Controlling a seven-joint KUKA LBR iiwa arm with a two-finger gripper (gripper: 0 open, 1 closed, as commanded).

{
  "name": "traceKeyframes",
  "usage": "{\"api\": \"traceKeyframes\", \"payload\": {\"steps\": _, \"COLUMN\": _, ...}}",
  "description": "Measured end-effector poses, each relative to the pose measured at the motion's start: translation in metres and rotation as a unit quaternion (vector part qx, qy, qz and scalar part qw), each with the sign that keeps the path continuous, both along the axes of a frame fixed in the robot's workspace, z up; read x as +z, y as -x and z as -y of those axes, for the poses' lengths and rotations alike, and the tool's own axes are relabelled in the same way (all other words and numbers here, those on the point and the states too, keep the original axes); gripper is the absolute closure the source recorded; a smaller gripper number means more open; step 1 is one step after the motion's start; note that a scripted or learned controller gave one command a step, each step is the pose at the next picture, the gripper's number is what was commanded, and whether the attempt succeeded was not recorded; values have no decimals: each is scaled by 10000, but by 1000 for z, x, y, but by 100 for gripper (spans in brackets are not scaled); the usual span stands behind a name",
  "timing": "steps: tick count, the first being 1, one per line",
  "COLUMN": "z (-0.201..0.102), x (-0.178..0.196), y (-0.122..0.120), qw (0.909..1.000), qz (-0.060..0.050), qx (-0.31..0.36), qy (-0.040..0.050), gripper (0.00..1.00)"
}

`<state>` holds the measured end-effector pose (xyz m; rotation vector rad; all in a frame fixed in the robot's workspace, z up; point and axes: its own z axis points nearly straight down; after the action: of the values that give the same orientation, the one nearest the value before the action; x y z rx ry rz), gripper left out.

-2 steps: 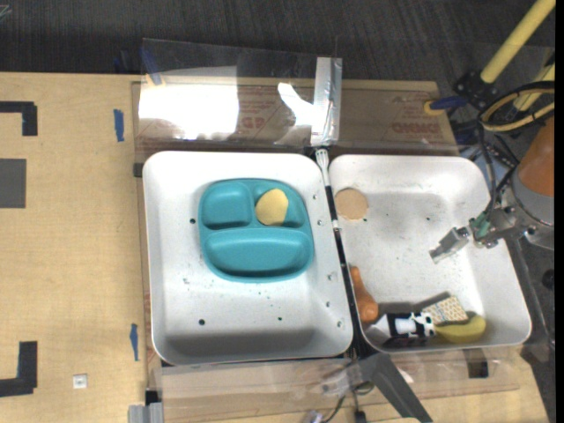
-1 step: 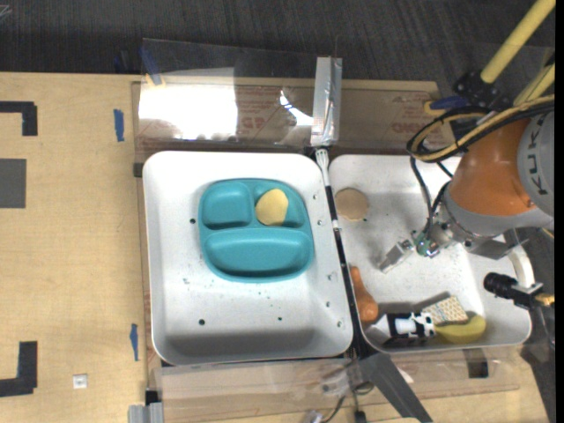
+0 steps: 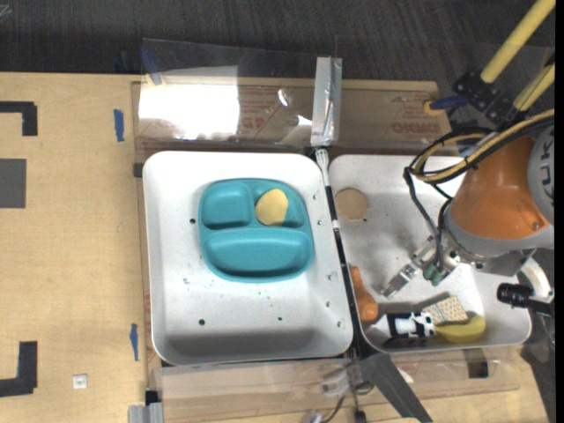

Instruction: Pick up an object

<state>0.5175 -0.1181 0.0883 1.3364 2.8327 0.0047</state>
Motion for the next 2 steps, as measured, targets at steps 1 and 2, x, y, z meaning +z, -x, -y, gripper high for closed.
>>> {"api": "traceKeyframes", "payload": {"steps": 1, "z": -11, "x": 3, "y": 24, "qw": 9729, "qz": 102, "qx": 2311, "qy": 53, "gripper": 0}}
{"api": "traceKeyframes", "payload": {"steps": 2, "z": -13, "x": 13, "y": 25, "qw": 9727, "qz": 82, "qx": 2317, "qy": 38, "gripper": 100}}
